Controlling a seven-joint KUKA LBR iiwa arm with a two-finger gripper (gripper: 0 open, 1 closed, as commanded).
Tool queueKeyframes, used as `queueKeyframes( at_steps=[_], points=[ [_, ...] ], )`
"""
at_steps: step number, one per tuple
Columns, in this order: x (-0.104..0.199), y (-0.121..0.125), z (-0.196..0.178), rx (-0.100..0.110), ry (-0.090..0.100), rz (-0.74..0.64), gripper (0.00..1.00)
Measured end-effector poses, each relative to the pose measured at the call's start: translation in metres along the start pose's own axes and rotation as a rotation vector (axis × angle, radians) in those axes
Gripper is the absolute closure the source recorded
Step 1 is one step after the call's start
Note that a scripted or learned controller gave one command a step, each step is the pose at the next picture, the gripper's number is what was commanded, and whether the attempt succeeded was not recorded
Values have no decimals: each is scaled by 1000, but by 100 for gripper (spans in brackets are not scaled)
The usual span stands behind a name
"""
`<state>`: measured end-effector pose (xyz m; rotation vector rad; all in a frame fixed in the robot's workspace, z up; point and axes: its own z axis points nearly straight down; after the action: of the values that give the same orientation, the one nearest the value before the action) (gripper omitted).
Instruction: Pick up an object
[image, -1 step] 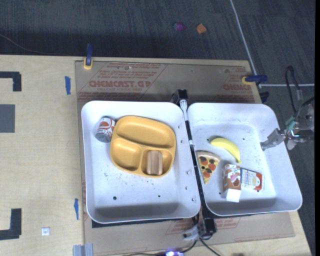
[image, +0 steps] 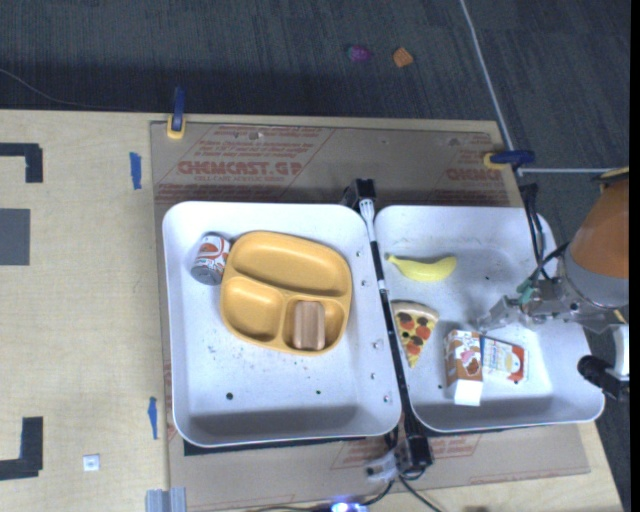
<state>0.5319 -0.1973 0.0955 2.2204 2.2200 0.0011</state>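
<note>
so the bench top (image: 80, 330) is light wood with black tape marks (image: 20, 162), stretching off well left of the gripper. Brown cardboard sheet (image: 300, 165) clamped on top, blue clamps (image: 177, 110) at its far corners. Dark carpet floor (image: 250, 50) beyond.

The arm (image: 600, 260) was cut off by the right edge, and its pincer (image: 500, 312) was too blurred to read.

Blue clamps (image: 511, 157) pin brown cardboard (image: 320, 160) on the wooden bench (image: 70, 330).
</note>
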Motion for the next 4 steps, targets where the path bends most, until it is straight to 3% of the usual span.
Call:
queueKeyframes(
  at_steps=[1, 2, 3, 4],
  points=[
    [30, -49, 7, -13, -7, 1, 0],
    [26, -47, -5, -21, -17, 4, 100],
    [26, -48, -5, -20, -17, 4, 0],
    [60, -50, 7, -10, -9, 3, 0]
  ],
)
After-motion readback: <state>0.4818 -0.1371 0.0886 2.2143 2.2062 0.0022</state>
